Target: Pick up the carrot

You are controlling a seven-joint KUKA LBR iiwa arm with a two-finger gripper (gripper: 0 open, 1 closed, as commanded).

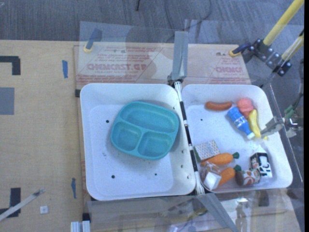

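While two white bins (91,178) sit on a tan bench (38,129) above grey carpet (72,4), finger state is unclear.

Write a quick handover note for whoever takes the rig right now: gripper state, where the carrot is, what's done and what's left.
Gripper: at the right bin's right edge, beside the yellow toy; holds nothing I can see.
Carrots: two orange ones at the right bin's near left, upper carrot and lower carrot, among small packets.
Left bin holds the teal divided plate.
Done: no carrot lifted.
Left: reach a carrot, grasp it, lift.
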